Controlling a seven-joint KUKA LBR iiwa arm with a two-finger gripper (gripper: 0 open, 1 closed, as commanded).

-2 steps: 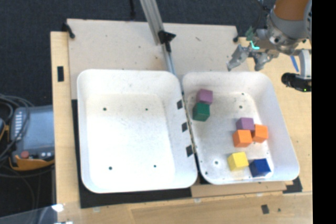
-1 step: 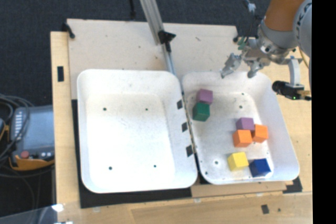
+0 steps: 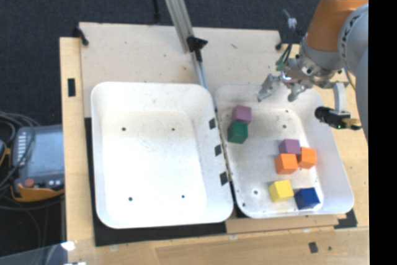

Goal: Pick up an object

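Hovering over the far end of the right shallow white plastic bin [image 3: 329,152] with my jaws [image 3: 282,89] apart and empty — nothing picked yet — I judge the nearest candidate is the small purple cube [image 3: 242,113], still lying on the bin floor.

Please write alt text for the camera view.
The gripper hangs open over the right bin's far end, holding nothing. That bin holds seven blocks, the nearest a purple block beside a green block.
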